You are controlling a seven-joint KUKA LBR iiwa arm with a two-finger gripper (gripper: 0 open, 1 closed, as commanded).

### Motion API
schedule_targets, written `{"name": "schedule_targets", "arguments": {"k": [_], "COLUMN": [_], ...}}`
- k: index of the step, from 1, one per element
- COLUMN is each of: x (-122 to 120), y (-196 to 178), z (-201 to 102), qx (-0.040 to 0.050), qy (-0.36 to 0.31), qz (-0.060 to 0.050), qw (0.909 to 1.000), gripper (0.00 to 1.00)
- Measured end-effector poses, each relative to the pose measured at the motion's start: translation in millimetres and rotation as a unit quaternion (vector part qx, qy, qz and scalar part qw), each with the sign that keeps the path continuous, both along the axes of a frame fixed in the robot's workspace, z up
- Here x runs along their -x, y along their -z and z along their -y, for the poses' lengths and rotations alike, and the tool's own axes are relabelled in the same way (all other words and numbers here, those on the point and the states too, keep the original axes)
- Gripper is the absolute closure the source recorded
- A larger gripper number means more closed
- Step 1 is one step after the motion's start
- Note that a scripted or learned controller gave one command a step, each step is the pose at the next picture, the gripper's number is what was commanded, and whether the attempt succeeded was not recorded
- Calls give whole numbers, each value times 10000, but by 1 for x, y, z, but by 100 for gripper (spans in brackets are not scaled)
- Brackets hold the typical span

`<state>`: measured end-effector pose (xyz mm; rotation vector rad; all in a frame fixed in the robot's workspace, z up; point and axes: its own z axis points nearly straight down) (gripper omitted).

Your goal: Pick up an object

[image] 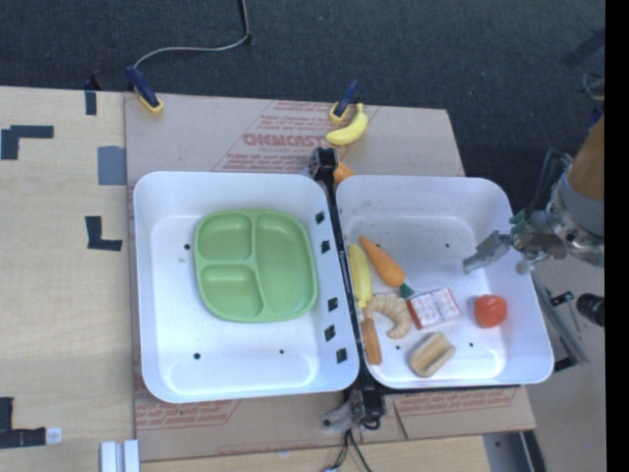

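Reaching in from the right, my grey metal two-finger gripper [488, 252] hangs over the right-hand shallow white plastic bin [432, 197], near its right wall. One grey finger [483, 255] juts out toward the left and down; whether my fingers are spread or closed I cannot tell from this angle, and I see nothing between them.

Below and just left of my hand the round red toy tomato [490, 310] lies on the bin floor, apart from my finger. To its left is the small red-and-white printed carton [433, 308], and beneath that the tan bread-roll-shaped piece [430, 353] sits close to the front wall. The pale beige croissant-shaped piece [391, 314] touches the carton's left edge. Above it the orange toy carrot with a green tip [383, 262] lies at a slant, and along the divider rests the long yellow corn-like piece [360, 275], with a thin orange-brown stick-shaped piece [370, 341] below it.

The left-hand shallow white plastic bin [157, 293] holds a light green divided plastic tray [256, 265] with three compartments, lying flat in the middle. Both bins rest on a brown printed cardboard sheet [265, 141], clamped at its far edge by a yellow clip [347, 126].
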<state>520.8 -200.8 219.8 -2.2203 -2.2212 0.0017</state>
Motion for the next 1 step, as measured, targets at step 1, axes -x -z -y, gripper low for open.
{"name": "schedule_targets", "arguments": {"k": [1], "x": [3], "y": [26], "z": [23], "qx": [3], "qy": [3], "qz": [-5], "qw": [10000], "gripper": [0]}}
